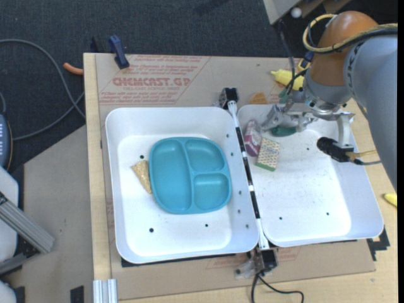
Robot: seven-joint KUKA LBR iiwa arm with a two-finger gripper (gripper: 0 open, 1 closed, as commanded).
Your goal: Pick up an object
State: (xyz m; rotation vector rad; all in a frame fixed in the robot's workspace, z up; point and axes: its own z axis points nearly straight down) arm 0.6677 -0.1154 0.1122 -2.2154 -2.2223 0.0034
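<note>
Gripper [287, 120] low over the far left corner of the right bin [328, 232], a shallow tray of smooth white plastic with rounded corners. Grey metal, dull sheen. Spread or pressed together: cannot tell from this angle.

Directly under the gripper, touching or nearly so: a dark green piece [285, 130], rounded, mostly covered. Cannot tell if it is gripped.

Just down-left of the gripper: a small rectangular sponge [268, 153], tan speckled face, green edge, lying flat on the bin floor. Beside it, further left against the bin wall: a pink packet [252, 137], crinkled and glossy.

Well left of the gripper, in the left bin [126, 226]: a blue plate [189, 174], smooth plastic, rounded rectangle split into three compartments. A tan rough-textured wedge [141, 172] pokes out from under its left edge.

Beyond the gripper, outside the bins on the tan counter [158, 81], which has red printed lettering: a yellow lump [281, 76] and a small orange bit [257, 98].
</note>
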